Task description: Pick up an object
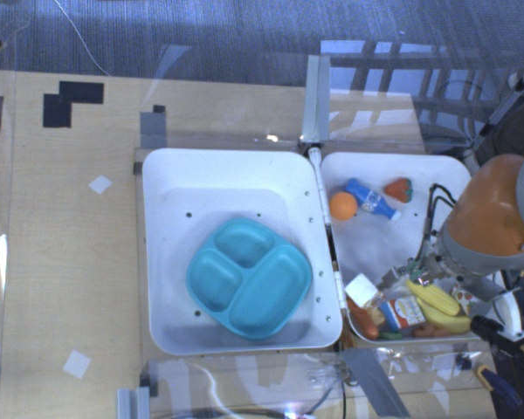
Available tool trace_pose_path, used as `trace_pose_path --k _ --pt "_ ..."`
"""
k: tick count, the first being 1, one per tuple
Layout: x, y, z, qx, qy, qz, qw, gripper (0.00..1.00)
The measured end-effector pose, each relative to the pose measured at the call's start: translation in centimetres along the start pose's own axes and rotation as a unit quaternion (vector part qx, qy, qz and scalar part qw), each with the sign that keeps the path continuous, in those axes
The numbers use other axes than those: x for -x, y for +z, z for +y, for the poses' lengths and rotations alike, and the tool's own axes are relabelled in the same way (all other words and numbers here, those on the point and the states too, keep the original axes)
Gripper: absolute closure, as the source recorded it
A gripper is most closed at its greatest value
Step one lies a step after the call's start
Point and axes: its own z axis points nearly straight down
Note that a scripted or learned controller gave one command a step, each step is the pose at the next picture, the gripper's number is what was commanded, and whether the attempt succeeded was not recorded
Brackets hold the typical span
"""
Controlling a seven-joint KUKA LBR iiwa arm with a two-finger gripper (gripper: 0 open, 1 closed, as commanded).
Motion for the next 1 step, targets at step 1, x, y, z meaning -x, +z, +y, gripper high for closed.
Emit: trace_pose_path --k 1 --pt "-3.57 -0.03 1.39 0.004 0.11 -0.002 0.994 0.0"
